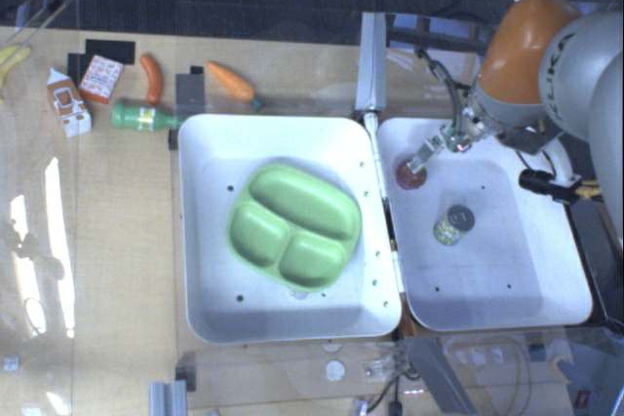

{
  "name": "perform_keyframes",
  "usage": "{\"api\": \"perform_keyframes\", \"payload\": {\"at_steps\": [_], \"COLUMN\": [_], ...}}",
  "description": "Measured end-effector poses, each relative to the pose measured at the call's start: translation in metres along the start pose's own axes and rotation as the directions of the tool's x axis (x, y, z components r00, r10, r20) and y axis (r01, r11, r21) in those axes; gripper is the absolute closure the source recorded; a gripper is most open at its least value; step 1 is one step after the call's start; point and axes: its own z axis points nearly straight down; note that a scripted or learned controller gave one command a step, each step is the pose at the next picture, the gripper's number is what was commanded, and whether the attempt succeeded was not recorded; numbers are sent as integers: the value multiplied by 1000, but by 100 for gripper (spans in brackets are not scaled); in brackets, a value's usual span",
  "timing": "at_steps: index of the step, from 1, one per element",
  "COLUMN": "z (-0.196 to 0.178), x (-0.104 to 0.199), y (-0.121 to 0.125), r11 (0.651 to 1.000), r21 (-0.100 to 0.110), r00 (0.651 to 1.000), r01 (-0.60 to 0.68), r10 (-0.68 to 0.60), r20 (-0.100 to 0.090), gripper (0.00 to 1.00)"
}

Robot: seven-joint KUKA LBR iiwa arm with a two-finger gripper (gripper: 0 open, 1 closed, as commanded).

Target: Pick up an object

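A green divided plate [295, 226] fills the left bin [210, 307]. In the right bin [546, 297] a small can [452, 224] lies near the middle. Farther back, the claw [421, 161] hangs over a dark red round object [409, 175]; its grip I cannot tell.

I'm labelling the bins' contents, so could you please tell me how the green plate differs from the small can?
The plate lies in the left bin; the can is in the right bin. The plate is far larger, filling much of its bin, while the can is small. The plate is light green with three compartments; the can is round with a grey top and greenish side. The pincer is nearer the can. Both rest untouched on white bin floors.
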Motion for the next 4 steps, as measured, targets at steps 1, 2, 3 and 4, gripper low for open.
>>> {"api": "perform_keyframes", "payload": {"at_steps": [1, 2, 3, 4], "z": [2, 2, 4, 4], "x": [-3, -2, -2, -1], "y": [17, 22, 22, 22], "r11": [986, 946, 924, 936], "r21": [22, 17, 15, 17], "r00": [986, 945, 924, 936], "r01": [-167, -325, -382, -352], "r10": [168, 325, 382, 352], "r20": [-17, -16, -16, -11], "gripper": [0, 0, 0, 0]}}
